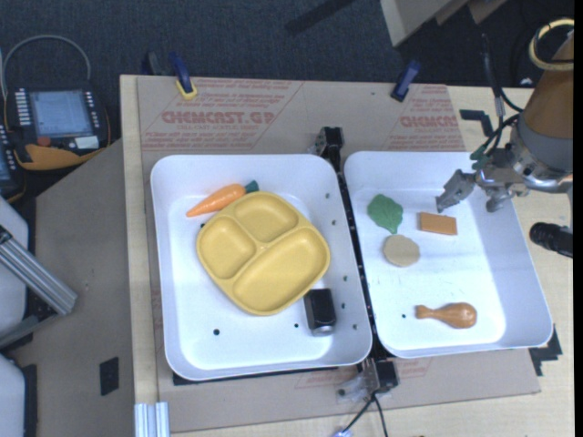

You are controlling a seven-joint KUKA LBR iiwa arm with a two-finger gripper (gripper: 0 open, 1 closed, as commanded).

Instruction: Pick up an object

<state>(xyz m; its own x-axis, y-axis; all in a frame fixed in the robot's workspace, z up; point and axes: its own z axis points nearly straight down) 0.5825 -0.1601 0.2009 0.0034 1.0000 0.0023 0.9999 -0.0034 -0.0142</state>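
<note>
With its fingers (474,189) spread and nothing between them, hovering just above the orange block (438,224), a descent slightly off-centre could nudge it aside.

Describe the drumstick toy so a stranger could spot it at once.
Look at the right bin, the one that the arm reaches over. Four small toys lie in it; go to the edge nearest the camera, where the drumstick lies alone on its side. It is glossy brown with a fat end tapering to a thin handle, unlike the green leafy piece, the beige disc and the flat orange block farther back.
</note>
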